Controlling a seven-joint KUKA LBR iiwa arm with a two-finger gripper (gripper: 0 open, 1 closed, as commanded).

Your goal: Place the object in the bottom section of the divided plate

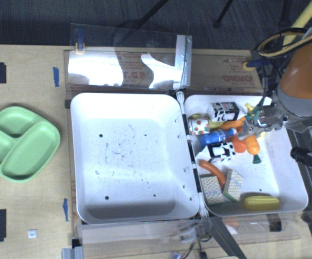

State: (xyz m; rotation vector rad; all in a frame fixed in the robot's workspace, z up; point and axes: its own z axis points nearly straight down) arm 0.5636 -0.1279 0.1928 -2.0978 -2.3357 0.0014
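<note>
Object unspecified; the toys (226, 144) sit crowded in the right bin (285, 166), the plate (19, 142) well apart at far left on the bench. Gripper (259, 121) low over the pile's right side, apparently near the carrot (248, 144); finger state cannot be told. Risks: a crowded grab snagging neighbours, and a drop on the long carry.

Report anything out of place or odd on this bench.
The green divided plate lies outside both bins, on the bench at far left, well away from the toys. All the toys, among them a yellow corn cob, are heaped in the right bin, several overlapping. No spill or damage is visible.
</note>
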